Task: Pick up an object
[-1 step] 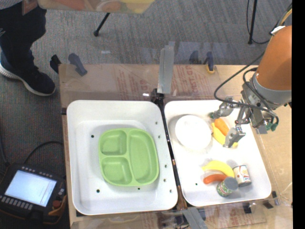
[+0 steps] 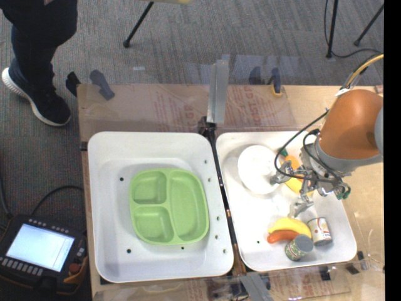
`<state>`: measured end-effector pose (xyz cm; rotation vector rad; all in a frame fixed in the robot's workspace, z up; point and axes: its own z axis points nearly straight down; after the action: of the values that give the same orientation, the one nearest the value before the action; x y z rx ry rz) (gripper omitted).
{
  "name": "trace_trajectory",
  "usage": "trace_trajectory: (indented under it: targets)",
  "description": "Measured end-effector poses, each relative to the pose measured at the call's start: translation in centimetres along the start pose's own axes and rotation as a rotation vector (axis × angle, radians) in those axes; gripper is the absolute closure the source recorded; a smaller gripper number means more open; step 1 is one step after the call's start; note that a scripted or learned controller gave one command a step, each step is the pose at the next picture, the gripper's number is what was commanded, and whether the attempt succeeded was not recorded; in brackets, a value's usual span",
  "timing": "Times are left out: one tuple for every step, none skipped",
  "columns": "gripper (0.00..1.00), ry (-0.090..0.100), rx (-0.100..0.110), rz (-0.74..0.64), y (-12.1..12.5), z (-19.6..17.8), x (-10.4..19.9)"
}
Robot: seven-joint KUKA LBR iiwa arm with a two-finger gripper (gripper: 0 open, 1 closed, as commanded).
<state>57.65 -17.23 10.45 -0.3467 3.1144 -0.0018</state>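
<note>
We see the gripper (image 2: 299, 190) low in the right bin (image 2: 250, 256), yellow toy (image 2: 292, 182) right by it — fingers too blurry to tell, banana (image 2: 289, 224) and cans (image 2: 310, 238) nearby.

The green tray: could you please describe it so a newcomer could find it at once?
Look at the left bin of the two white ones. The green tray lies flat in its middle. It is the lone item there, pale green, split into three compartments.
</note>
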Motion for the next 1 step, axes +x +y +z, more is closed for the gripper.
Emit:
trace_trajectory:
  targets:
    - [0.0,0.022,-0.004,0.079,-0.7,1.09,-4.16]
